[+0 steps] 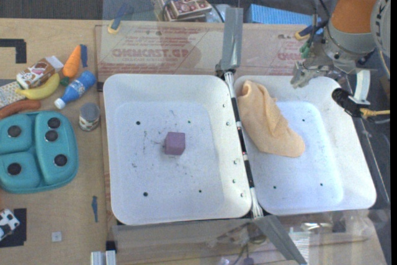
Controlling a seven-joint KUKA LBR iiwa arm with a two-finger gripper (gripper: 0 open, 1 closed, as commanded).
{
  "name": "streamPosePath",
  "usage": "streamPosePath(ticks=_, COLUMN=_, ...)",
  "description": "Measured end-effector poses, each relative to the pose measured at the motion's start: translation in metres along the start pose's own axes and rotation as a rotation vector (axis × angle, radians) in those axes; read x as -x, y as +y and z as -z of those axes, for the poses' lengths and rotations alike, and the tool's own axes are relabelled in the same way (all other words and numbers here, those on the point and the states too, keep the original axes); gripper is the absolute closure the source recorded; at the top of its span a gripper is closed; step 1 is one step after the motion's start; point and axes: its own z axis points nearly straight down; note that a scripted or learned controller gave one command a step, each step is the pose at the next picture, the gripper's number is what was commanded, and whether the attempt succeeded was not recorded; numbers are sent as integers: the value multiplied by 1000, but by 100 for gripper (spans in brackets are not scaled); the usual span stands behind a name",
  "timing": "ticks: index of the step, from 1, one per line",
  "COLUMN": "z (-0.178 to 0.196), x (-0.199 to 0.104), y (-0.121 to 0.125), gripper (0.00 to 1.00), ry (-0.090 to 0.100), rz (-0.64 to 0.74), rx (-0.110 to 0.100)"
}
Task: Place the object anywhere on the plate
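Purple cube sits near the middle of the left bin, gripper over the right bin's far edge beyond the orange cloth, jaw state can't tell.

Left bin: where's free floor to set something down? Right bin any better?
Left bin: bare floor all around the purple cube at its centre. Right bin: free near and right of the orange cloth; crowded along the left wall and under the gripper at the far edge.
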Motion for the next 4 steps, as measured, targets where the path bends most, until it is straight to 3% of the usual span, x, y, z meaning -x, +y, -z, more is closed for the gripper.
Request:
streamPosePath(ticks=1, z=0, x=0, y=0, gripper=0, ry=0, rz=0, rx=0)
streamPosePath(ticks=2, z=11, x=1, y=1, gripper=100, ry=-3, rz=0, rx=5)
streamPosePath(ticks=3, z=11, x=1, y=1, gripper=0, ry=-3, rz=0, rx=4)
streamPosePath(ticks=4, z=23, x=2, y=2, gripper=100, ry=-5, rz=-1, rx=9)
